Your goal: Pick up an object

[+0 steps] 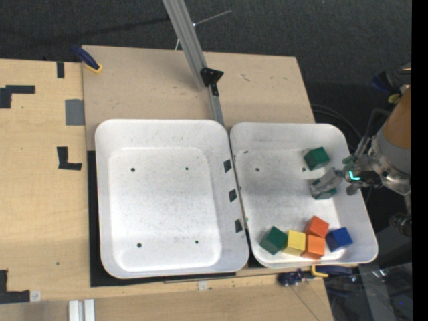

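Over the right bin [267, 146], the gripper [326, 186] hangs beside a green cube [316, 158]; finger state unclear.

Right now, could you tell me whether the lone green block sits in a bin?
In: the green block rests on the right bin's floor, near its upper right corner.

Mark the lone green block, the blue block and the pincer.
lone green block [316, 157], camera view, middle of its top face
blue block [339, 238], camera view, middle of its top face
pincer [325, 184], camera view, midway between its fingertips
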`<state>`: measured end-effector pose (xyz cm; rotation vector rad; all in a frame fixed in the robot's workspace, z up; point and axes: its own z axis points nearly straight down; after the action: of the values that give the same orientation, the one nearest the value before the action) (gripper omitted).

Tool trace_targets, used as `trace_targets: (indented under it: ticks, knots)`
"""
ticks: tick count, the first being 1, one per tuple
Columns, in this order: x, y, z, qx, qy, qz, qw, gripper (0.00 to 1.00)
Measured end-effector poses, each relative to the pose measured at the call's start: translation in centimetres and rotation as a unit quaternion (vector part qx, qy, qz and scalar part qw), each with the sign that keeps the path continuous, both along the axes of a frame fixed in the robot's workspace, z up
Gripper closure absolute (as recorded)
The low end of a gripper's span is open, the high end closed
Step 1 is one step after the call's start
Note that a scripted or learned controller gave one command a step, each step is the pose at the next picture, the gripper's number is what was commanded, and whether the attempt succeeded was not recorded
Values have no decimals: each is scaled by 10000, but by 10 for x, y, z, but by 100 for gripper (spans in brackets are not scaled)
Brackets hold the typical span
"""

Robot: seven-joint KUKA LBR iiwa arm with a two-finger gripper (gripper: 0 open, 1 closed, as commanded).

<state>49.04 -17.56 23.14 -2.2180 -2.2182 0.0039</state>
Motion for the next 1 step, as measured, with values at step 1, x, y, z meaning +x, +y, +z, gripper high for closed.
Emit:
trace_targets:
  ticks: [1]
  knots:
    - [1, 0, 2, -5, -19, 9, 10000, 0]
